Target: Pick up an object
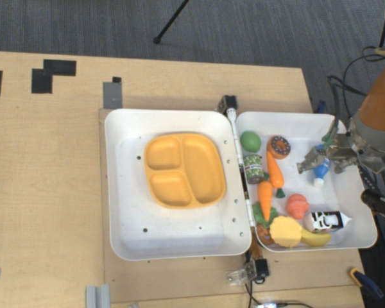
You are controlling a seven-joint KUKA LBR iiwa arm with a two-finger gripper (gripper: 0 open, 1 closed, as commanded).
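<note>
My gripper (322, 159) hangs over the right side of the right bin (295, 124), reaching in from the right. Its grey fingers (306, 165) stand open, spread to either side of a small blue and white bottle (321, 171). Whether the fingers touch the bottle I cannot tell. Left of it in the same bin lie a green ball (249, 140), a sprinkled donut (280, 146), two carrots (274, 169) and a small can (253, 167).
Toward the bin's front sit a pink fruit (297, 205), a yellow lemon (285, 231), a banana (316, 239) and a black and white carton (326, 221). The left bin (125, 191) holds an orange divided plate (183, 170). Cables trail at the right.
</note>
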